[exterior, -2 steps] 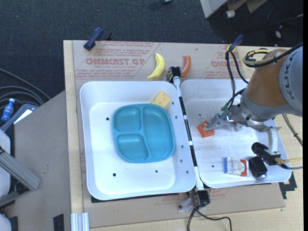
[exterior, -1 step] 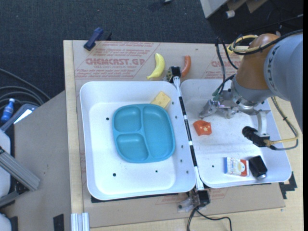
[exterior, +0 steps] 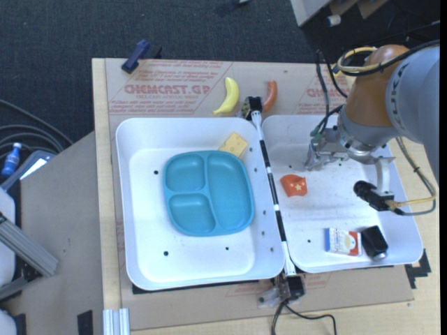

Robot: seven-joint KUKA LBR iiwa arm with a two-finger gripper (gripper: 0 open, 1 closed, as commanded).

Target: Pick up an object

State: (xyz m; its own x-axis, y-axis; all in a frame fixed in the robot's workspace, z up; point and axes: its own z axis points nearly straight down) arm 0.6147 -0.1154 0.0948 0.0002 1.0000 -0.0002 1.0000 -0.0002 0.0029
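Gripper (exterior: pixel 316 160), finger state not discernible, hangs over right bin (exterior: pixel 293 135) near its back-left wall, red block (exterior: pixel 294 185) just beside; bench board (exterior: pixel 167 84) reads "CHEMCAST GP".

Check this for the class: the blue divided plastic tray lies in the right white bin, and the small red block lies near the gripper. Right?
Not quite. The blue divided plastic tray lies in the left white bin, as the camera view shows. The small red block does lie near the gripper.

Both white bins (exterior: pixel 140 145) look like smooth, faintly glossy plastic. The blue divided tray (exterior: pixel 207 192) is matt plastic. The bench (exterior: pixel 167 86) beneath looks like printed brown cardboard or board.
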